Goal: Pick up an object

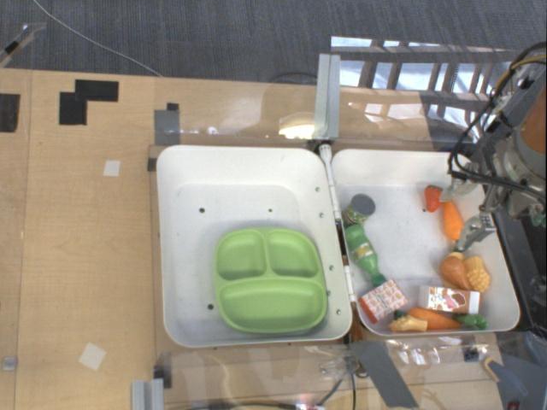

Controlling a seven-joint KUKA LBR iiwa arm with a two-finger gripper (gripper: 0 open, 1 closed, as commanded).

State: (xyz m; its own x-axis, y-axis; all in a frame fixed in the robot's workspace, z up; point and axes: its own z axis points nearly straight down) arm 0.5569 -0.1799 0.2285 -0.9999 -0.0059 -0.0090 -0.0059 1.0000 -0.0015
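The table [77,254] bears two white bins side by side. The left bin [192,186] holds a green plate [270,280] with three compartments, lying toward the bin's near right corner.

The right bin [402,195] holds the loose things. A green bottle [362,252] lies tilted along the left wall, its grey cap [362,204] end pointing toward the far side. Just beyond its near end sits a small red-and-white box [383,299]. A carrot [434,320] lies along the near wall, with a white carton [451,299] touching it on the far side. An orange-and-yellow toy [466,272], perhaps bread or corn, rests near the right wall. Farther back lie an orange piece [451,220] and a red piece [433,198], close together.

The arm [521,143] reaches in from the right over the far right part of this bin. The pincer [477,229] hangs just above the orange-and-yellow toy, beside the orange piece; whether it is spread or pressed together I cannot tell, and nothing is seen pinched in it
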